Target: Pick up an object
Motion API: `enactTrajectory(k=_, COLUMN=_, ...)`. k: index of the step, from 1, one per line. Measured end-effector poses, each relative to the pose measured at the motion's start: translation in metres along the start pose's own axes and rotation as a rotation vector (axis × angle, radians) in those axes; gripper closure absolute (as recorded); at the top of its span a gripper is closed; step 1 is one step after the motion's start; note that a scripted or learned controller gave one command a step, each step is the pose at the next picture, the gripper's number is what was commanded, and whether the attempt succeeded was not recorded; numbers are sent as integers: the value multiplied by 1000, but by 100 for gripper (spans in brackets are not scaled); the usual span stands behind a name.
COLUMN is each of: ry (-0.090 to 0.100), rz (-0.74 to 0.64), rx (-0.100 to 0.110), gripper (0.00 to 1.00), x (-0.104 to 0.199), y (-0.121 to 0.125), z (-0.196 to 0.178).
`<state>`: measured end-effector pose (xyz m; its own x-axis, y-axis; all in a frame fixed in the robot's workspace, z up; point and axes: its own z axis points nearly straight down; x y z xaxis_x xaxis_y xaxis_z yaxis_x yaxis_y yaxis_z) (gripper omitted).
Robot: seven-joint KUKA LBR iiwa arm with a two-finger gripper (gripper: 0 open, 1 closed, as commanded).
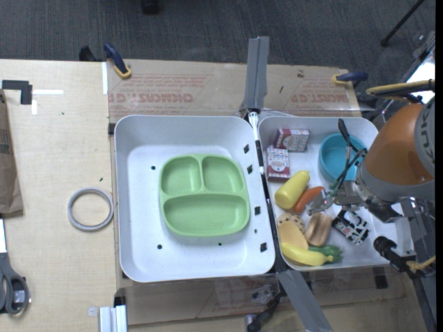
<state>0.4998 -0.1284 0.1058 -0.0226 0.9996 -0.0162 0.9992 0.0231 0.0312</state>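
At the near edge of the right bin [360, 258] a yellow banana [304, 256] lies along the front wall, with a small green piece [332, 252] at its right end. Just behind it there is a pale round toy [291, 231] and a brown bread-like piece [318, 228], side by side and touching. To the right of these lies a small black and white object [351, 225].

The gripper [325, 200] is low in this bin, above the bread-like piece and beside an orange carrot [306, 198]. It is not possible to tell from the view how it stands, and nothing is clearly seen inside it. The arm [401, 151], grey with an orange band, comes in from the right and covers part of the bin.

Farther back there is a yellow pepper-like toy [291, 188], then a red and white carton [277, 163], a small box [293, 140] and a blue bowl [337, 157].

The left bin [131, 206] holds a green divided plate [205, 195]. On the bench to the left lies a grey ring [90, 208].
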Motion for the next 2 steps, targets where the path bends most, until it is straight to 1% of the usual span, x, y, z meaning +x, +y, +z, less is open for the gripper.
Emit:
enactTrajectory(k=1, ry=-1, rz=1, rx=-4, gripper=0, x=13, y=22, z=1)
enactTrajectory(k=2, ry=6, rz=-73, rx=-10, gripper=0, x=-3, y=-9, z=0)
